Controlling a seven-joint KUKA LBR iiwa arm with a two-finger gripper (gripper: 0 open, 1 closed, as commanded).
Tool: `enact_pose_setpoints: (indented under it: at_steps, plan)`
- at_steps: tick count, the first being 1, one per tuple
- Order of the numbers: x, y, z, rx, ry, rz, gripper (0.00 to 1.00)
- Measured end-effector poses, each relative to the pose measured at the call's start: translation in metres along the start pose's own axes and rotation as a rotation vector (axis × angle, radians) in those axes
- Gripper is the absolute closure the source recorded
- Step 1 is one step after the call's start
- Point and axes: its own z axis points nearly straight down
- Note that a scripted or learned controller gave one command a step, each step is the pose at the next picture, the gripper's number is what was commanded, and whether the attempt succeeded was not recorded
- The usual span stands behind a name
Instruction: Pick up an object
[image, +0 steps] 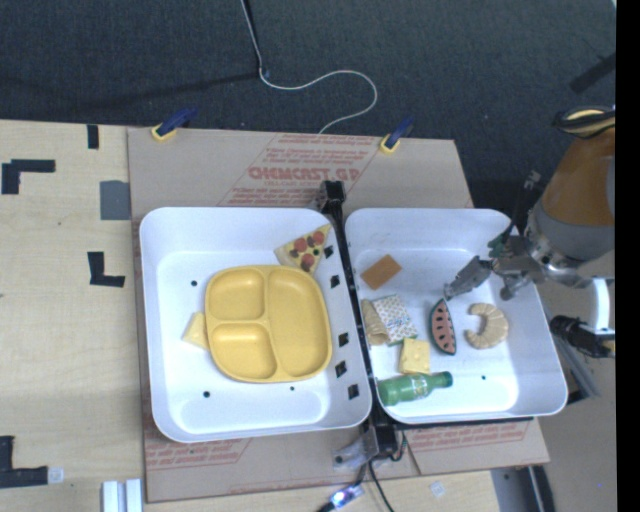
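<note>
From the camera above the bench we see the gripper (478, 278) hanging over the right bin (530, 398), its fingers spread apart with nothing between them. One fingertip points down and left toward the watermelon slice (443, 327); the croissant (487, 325) lies just beside that slice, under the wrist. Either would serve as the object to pick up, and both sit in the right half of this bin.

Further left in the same bin we find a cracker (380, 271), a wrapped sandwich (388, 319), a cheese cube (415, 355) and a green bottle (413, 387) lying on its side near the front wall. The left bin (170, 400) holds a yellow divided plate (268, 322) and a pizza slice (306, 250).

To do this well, we judge, we should commit to one target. The croissant looks the safer choice, with space around it. We would centre the open fingers across its curved body, come straight down, and close only once both fingers straddle it, keeping clear of the slice.
</note>
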Motion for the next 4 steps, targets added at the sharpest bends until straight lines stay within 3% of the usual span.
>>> enact_pose_setpoints:
  at_steps: [1,3,4]
  plan:
    - [0.000,0.003,-0.008,-0.013,-0.003,-0.004,0.00]
    - [-0.008,0.007,0.093,-0.015,-0.005,-0.004,0.00]
    - [-0.008,0.009,0.093,-0.020,-0.006,-0.004,0.00]
